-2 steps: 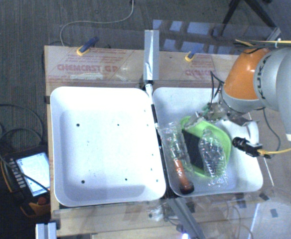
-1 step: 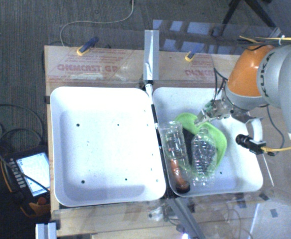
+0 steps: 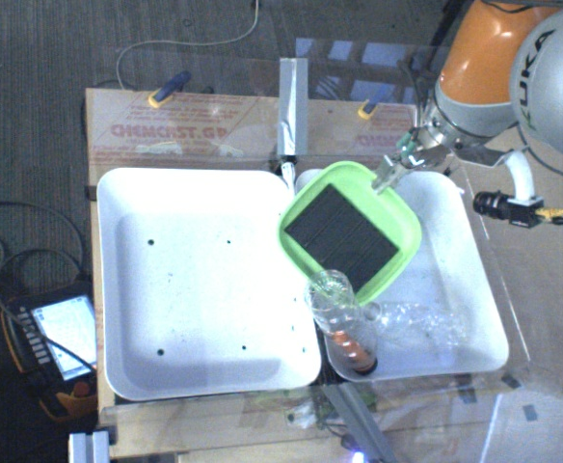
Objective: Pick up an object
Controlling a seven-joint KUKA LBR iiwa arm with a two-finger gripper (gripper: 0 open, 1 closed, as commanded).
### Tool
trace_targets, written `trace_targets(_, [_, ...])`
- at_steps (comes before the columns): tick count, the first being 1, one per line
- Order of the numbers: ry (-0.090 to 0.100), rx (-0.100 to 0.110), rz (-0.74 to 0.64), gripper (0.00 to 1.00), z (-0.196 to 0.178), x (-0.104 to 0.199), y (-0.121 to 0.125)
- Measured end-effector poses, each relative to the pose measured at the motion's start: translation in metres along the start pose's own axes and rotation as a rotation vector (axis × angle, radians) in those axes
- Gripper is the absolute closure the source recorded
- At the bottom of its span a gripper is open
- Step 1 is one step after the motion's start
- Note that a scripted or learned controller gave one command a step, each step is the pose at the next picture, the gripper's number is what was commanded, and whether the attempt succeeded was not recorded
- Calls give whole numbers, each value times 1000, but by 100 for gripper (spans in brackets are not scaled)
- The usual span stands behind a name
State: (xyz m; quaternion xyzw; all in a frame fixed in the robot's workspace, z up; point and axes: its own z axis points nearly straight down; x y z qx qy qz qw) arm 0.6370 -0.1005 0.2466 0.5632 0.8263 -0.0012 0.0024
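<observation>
As the arm reaches in from the right, its end effector (image 3: 404, 162) grips the far-right rim of a green tray (image 3: 397, 215), tilted over the right bin (image 3: 469, 287); lifting it clear comes next, by appearances.

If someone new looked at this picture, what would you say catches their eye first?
Probably the bright green tray with a dark panel inside, tilted across the upper left of the right bin. Next is the orange-banded arm at upper right, its gripper at the tray's upper right rim. A clear glass lies just below the tray, at the bin's lower left.
</observation>
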Motion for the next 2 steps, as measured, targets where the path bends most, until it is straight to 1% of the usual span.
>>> trace_targets(1, [1, 1, 204, 100, 134, -8, -5])
trace_targets(2, [2, 1, 315, 100, 62, 22, -13])
